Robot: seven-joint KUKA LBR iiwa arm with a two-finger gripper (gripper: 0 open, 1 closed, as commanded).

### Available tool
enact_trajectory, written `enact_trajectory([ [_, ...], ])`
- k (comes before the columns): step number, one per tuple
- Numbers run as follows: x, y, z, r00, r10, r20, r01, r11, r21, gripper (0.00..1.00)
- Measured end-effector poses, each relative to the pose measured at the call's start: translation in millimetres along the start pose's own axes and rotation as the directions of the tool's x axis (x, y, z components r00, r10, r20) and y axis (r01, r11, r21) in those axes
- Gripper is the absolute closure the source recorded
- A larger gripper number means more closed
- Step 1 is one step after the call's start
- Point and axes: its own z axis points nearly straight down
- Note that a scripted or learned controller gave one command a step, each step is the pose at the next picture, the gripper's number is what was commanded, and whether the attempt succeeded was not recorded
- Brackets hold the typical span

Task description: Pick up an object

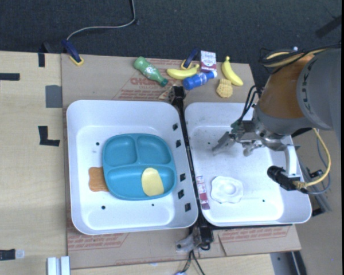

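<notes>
Grey arm (309, 90) reaches into my right bin (247, 213); gripper (236, 144) hangs with its 2 fingers apart, gripping nothing, above the white object (226, 189).

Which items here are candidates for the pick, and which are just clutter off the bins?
In play:
- hand, over the right bin
- white fried-egg toy, right bin
- blue divided plate, left bin
- yellow piece on the plate
- orange piece beside the plate

Lying about, behind the bins:
- green bottle
- two bananas
- blue item
</notes>
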Motion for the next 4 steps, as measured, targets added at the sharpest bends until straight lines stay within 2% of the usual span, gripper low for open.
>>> enact_trajectory([
  [1,-12,97,31,1.0,-0.001,0.001,0.001,1.0,-0.002,0.0],
  [2,15,78,60,1.0,-0.001,0.003,0.001,1.0,-0.004,0.0],
  [3,15,78,50,1.0,-0.001,0.003,0.001,1.0,-0.006,1.0],
  [4,-13,37,-79,1.0,0.001,0.003,-0.001,1.0,-0.006,1.0],
])
